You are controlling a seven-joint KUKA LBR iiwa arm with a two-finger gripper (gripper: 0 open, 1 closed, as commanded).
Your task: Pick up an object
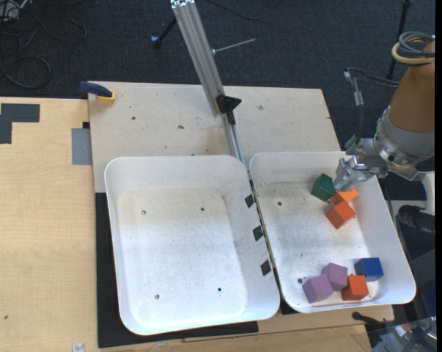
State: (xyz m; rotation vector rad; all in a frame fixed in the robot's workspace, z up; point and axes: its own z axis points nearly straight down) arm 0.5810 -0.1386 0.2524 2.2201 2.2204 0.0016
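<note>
so, going left to right:
surface [169, 119]: pale board under the two white bins, with a darker wooden top to its left.
left bin [125, 196]: shallow, white, speckled floor; sits touching the right bin along the middle divide.
metal rail [202, 57]: slanted aluminium bar rising from the seam between the bins toward the top of the view.
right bin [294, 218]: shallow, white, holds all the blocks.
purple blocks [325, 282]: two, side by side near the front rim of the right bin.
green block [323, 188]: in the far part of the right bin, just left of the gripper and very near it.
orange blocks [341, 207]: two stacked close together, directly below the gripper in the view, the upper one just beside the gripper tip.
small orange block [355, 287]: at the front rim, touching the purple pair.
blue block [369, 268]: just behind the small orange block.
gripper [350, 173]: low over the far right part of the right bin, between the green block and the orange blocks; cannot tell how it is set, and no block is seen gripped.
</note>
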